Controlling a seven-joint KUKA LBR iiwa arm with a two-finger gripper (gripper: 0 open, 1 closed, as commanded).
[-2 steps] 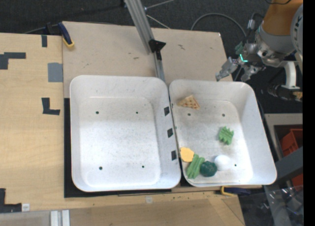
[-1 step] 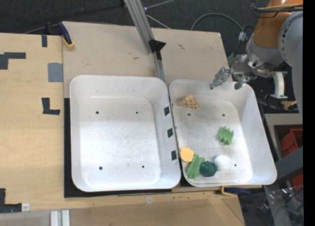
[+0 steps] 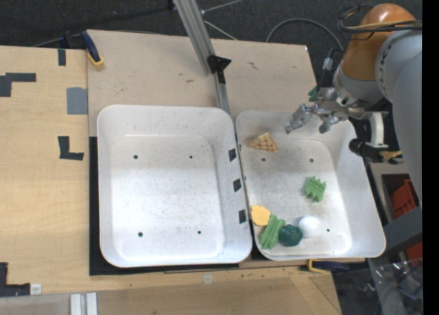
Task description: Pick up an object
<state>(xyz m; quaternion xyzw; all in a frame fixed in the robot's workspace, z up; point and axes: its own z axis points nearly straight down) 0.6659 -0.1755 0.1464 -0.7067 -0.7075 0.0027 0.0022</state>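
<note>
My gripper (image 3: 310, 123) hangs open over the far edge of the right bin (image 3: 357, 190), its two fingers spread with nothing between them. A tan waffle-like wedge (image 3: 263, 143) lies to its left in the bin's far left corner. A light green leafy piece (image 3: 315, 188) rests mid-bin toward the right. Along the near edge sit an orange-yellow piece (image 3: 259, 215), a green ridged stick (image 3: 271, 231), a dark green lump (image 3: 290, 235) and a white ball (image 3: 309, 225).
The left bin (image 3: 164, 183) lies beside the right one, with a dark divider between them. A slanted metal pole (image 3: 199, 32) comes down to the bins' far junction. A cable loops on the bench behind the right bin.
</note>
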